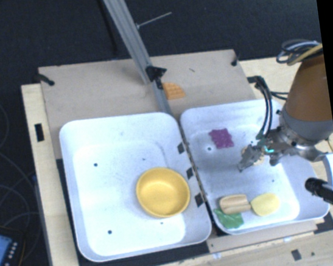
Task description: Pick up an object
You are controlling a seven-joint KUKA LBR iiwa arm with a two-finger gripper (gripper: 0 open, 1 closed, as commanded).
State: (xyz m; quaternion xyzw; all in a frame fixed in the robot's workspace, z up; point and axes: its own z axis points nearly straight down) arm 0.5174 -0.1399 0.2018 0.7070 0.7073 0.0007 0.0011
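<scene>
Pale wooden surface [99, 89] carries two shallow white bins. Your tool [248, 159] hovers over the right white bin [237, 113], nothing between its tips; open or closed, you cannot tell. Near it: purple flat piece [220, 137]. Front edge: tan block [234, 203], yellow lump [265, 204], green scrap [228, 219]. Left white bin [94, 145]: yellow round bowl [162, 192].

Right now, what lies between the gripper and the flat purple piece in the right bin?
Nothing: in the camera view, only bare white bin floor separates the gripper from the flat purple piece.
</scene>
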